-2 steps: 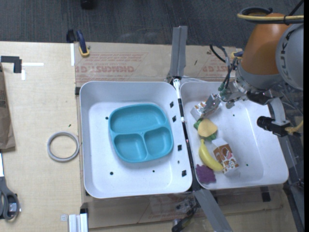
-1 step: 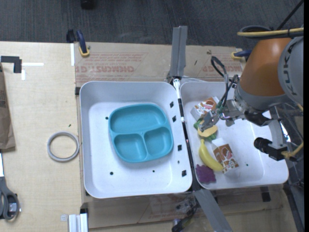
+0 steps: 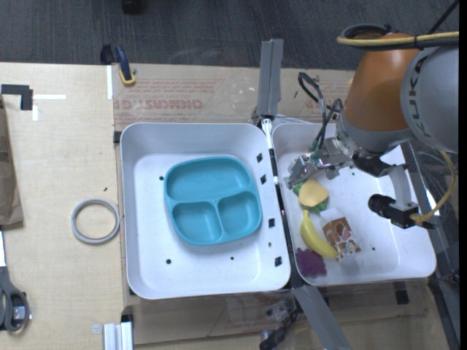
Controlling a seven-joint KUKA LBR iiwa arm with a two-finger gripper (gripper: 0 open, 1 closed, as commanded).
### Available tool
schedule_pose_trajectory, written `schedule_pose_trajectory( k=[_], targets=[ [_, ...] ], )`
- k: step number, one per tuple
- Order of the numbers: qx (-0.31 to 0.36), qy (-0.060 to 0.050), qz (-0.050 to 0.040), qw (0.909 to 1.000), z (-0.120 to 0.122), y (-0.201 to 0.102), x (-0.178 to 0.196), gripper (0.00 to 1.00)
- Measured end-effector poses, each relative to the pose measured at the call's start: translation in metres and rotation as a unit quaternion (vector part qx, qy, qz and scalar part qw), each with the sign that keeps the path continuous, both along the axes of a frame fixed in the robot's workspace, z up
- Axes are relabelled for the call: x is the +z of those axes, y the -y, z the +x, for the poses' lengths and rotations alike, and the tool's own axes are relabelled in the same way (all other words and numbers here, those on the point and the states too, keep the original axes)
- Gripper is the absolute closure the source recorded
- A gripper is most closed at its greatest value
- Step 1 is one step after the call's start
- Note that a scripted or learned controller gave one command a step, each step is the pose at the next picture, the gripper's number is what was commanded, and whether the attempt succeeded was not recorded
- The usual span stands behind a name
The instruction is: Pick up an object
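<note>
The arm's big orange band and grey body (image 3: 394, 71) cover the upper right corner of the right bin (image 3: 408, 261), so whatever sits under there is hidden. The gripper (image 3: 310, 170) is a tangle of metal and wires at this angle, and honestly I can't make out its state, or whether it's gripping anything. It sits low at about 10 o'clock in the right bin, reaching in from 2 o'clock, tip pointing toward the divider between the bins.

Just below the gripper, maybe touching, is a pale yellow rounded piece (image 3: 313, 193); can't say what it is exactly. At 6 o'clock from that lies a banana (image 3: 317, 238), slanting down to the right. A small brown-and-white printed packet (image 3: 341, 237) is just beside the banana on its 3 o'clock side, and a purple lumpy thing (image 3: 310, 262) sits at the bin's 7 o'clock corner, touching the banana's lower end.

The left bin (image 3: 139, 254) holds a blue divided tray (image 3: 213, 200) with three compartments. Out on the bench at 9 o'clock there's a grey ring (image 3: 95, 220), and scissors (image 3: 11, 305) cut off by the frame's left edge.
</note>
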State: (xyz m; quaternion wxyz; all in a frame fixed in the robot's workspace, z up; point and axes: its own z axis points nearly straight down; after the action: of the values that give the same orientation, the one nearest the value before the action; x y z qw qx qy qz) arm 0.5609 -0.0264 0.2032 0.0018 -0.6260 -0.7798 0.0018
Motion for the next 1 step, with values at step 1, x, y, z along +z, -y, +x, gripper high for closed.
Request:
schedule_pose_trajectory(
  k=[1],
  targets=[
    [-0.037, -0.001, -0.0001, 0.9993, -0.0543, 0.0431, -0.0146, 0.00]
  ],
)
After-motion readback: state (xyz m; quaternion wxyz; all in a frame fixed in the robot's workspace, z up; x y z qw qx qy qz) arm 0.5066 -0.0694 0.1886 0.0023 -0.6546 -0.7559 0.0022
